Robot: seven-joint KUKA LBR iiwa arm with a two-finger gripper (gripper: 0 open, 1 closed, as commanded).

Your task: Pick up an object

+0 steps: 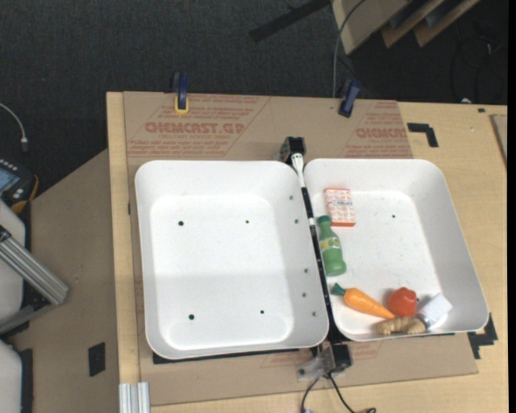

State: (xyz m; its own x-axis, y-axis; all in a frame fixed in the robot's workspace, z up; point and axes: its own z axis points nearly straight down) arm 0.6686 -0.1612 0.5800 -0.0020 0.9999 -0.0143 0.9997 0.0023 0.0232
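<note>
In the right bin (451,242) several objects are seen: a green bottle (330,246) against the left wall, a red-white packet (339,206) above it, and a toy carrot (363,302), a red tomato (403,301) and a ginger root (399,326) near the front edge. The left bin (218,258) is placed just beside it on the table (242,121). The state of the tool cannot be told.

A brown cardboard-covered tabletop (242,121), printed with red lettering, stands on dark carpeted floor (121,40). Two blue clamps (181,90) grip its far edge. Wooden furniture (403,24), perhaps a chair, sits beyond. An aluminium rail (32,266) slants at left.
</note>
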